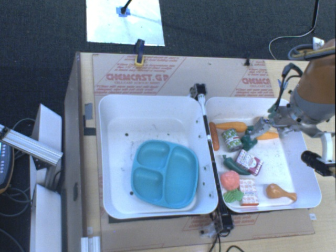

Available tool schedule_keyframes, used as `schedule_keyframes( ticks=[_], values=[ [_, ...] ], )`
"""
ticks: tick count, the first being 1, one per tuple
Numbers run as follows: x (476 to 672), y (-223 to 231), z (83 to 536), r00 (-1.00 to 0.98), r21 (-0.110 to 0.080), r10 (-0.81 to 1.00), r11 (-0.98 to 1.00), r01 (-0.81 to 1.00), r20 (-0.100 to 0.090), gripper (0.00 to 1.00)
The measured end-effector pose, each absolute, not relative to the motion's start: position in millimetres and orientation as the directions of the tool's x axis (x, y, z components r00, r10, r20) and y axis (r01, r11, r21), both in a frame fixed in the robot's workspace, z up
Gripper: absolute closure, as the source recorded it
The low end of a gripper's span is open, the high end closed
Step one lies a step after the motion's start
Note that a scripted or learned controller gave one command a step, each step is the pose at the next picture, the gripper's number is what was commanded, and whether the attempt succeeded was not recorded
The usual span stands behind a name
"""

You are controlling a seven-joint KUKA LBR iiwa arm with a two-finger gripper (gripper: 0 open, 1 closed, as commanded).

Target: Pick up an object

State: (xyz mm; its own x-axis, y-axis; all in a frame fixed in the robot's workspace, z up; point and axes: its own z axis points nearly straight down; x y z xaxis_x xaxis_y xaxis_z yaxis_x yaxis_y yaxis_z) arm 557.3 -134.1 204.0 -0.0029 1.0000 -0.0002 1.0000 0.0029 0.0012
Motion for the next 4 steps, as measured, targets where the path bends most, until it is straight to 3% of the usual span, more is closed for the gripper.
schedule_keyframes(
  ticks=[1,2,3,4],
  values=[
    [600.8,-119.0,107.6,-0.001,0.023,1.000,0.001,1.000,-0.003,0.00],
    [590.8,-105.2,97.7,-0.004,0.021,1.000,0.004,1.000,-0.001,0.00],
    [542.8,-107.7,85.1,-0.001,0.004,1.000,0.001,1.000,-0.001,0.00],
    [507.0,-95.9,84.0,-0.001,0.001,1.000,0.001,1.000,0.000,0.00]
  ],
)
